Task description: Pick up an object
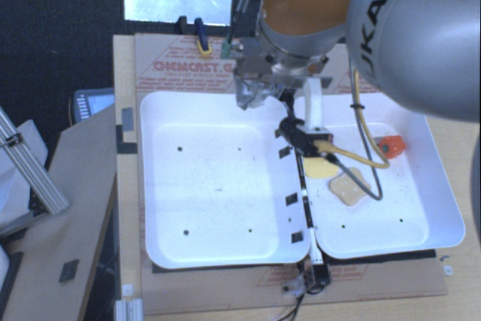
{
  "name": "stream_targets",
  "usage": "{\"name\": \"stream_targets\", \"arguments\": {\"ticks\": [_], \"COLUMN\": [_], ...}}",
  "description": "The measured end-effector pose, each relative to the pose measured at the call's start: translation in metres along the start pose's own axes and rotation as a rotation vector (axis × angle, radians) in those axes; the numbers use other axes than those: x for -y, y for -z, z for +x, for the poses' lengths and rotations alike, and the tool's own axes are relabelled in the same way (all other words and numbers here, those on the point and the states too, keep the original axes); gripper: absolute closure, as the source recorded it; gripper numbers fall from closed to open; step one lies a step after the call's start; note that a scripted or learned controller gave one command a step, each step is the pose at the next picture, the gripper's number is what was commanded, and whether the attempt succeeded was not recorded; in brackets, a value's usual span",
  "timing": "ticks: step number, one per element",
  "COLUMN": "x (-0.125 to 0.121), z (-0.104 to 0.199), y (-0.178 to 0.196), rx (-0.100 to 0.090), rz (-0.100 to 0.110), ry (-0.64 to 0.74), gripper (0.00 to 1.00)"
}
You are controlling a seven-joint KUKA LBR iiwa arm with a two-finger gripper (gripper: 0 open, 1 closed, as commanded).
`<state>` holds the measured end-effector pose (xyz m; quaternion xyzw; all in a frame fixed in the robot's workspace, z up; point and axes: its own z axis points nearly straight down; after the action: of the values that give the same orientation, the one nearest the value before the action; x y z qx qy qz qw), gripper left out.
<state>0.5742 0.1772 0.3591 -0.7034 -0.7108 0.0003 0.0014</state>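
The grey arm (406, 34), with its orange band, reaches in from the right and covers the upper right of the view. Below it the tan surface (90, 184) carries a cardboard sheet (180, 65) with red print, and the two white bins sit side by side on that sheet. The left bin (218, 188) shows bare floor with a few small dark dots. The right bin (421, 218) holds all three loose things. The claw (252, 92) hangs at the far edge of the left bin, near the divide between the bins; whether it is released or clenched cannot be told, and nothing is seen in its grasp. A tan square piece (347, 190) lies near the middle of the right bin. A flat yellow piece (322, 169) is just beside it, towards the divide. A small orange object (391, 146) sits apart, nearer the far right side.
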Motion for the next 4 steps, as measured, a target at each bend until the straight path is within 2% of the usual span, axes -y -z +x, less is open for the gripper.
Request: {"name": "stream_targets", "arguments": {"ticks": [1,2,3,4], "x": [0.09,0.087,0.088,0.048], "z": [-0.011,-0.069,-0.055,-0.019], "y": [-0.005,0.015,0.133,0.123], "rx": [0.001,0.002,-0.003,0.0], "rz": [0.0,-0.007,-0.018,-0.006], "ry": [-0.003,-0.015,-0.005,-0.004], "gripper": [1.0,1.0,1.0,1.0]}}
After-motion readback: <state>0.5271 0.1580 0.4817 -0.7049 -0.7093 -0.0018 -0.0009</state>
